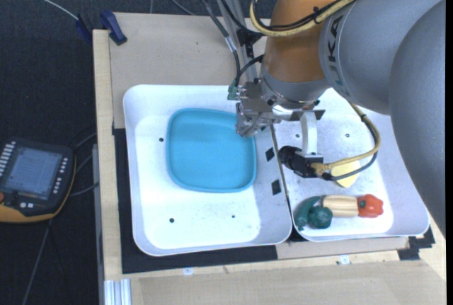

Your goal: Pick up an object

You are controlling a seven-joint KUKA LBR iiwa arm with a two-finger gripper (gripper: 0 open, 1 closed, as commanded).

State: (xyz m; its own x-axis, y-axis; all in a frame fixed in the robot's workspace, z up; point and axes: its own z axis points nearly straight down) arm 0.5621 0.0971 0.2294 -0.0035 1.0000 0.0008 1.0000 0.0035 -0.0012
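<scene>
Overhead, the grey-and-orange arm reached in from the right, and its gripper [246, 123] hung low over the left bin [152, 226], at the right edge of a blue plate [210, 149]. Whether it was spread or pressed together could not be told, nor whether it touched the plate. The plate lay flat in the middle of that bin. In the right bin [336, 141], near its front wall, a green lump [313, 215], a wooden peg [340, 206] and a red piece [369, 206] lay in a row, close together.
</scene>
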